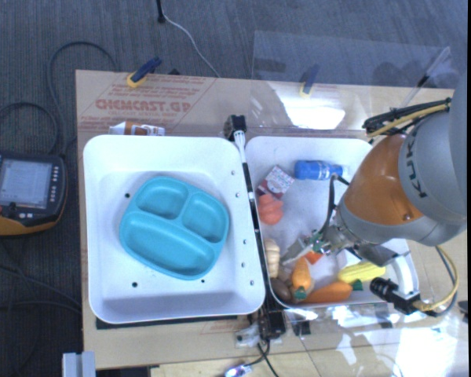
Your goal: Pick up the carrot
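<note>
The carrot (301, 274) is a short orange piece with a green end. It lies near the front edge of the right bin (298, 144), pointing toward the front wall. My gripper (314, 247) hangs just above and behind the carrot, a little to its right, under the orange wrist band. The arm's grey and orange body covers the bin's right side.
A long orange item (330, 293) lies right of the carrot, with a yellow item (361, 272) beyond it. A beige piece (273, 252), a red-orange toy (271, 209), a silver packet (279, 180) and a blue bottle (317, 170) share the right bin. The left bin (102, 234) holds a blue divided tray (174, 226).
</note>
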You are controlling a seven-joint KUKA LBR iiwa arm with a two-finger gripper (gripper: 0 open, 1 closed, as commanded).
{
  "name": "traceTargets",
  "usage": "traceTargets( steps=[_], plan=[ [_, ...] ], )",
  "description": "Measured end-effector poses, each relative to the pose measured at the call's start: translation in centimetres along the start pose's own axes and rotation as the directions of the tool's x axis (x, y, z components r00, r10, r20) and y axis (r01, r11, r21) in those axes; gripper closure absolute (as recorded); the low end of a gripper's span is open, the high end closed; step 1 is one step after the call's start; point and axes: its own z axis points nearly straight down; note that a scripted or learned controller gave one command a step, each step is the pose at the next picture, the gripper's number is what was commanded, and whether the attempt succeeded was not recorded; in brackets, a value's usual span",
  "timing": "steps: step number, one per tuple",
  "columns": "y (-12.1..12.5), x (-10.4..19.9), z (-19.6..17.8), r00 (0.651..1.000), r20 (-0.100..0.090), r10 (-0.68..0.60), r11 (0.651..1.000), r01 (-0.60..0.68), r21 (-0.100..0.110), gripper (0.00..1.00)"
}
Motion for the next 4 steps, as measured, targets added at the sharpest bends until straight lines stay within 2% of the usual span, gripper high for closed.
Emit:
traceTargets(
  steps=[1, 2, 3, 4],
  plan=[
    [0.1, -0.1, -1.0, 1.000, 0.001, 0.000, 1.000, 0.000, -0.002, 1.00],
    [0.1, -0.1, -1.0, 1.000, 0.001, 0.000, 1.000, 0.000, -0.001, 0.00],
    [-0.4, -0.6, 0.1, 0.981, -0.008, 0.193, 0.981, -0.193, 0.007, 0.00],
    [-0.1, -0.8, -1.2, 0.981, -0.003, 0.192, 0.981, -0.192, -0.003, 1.00]
  ],
)
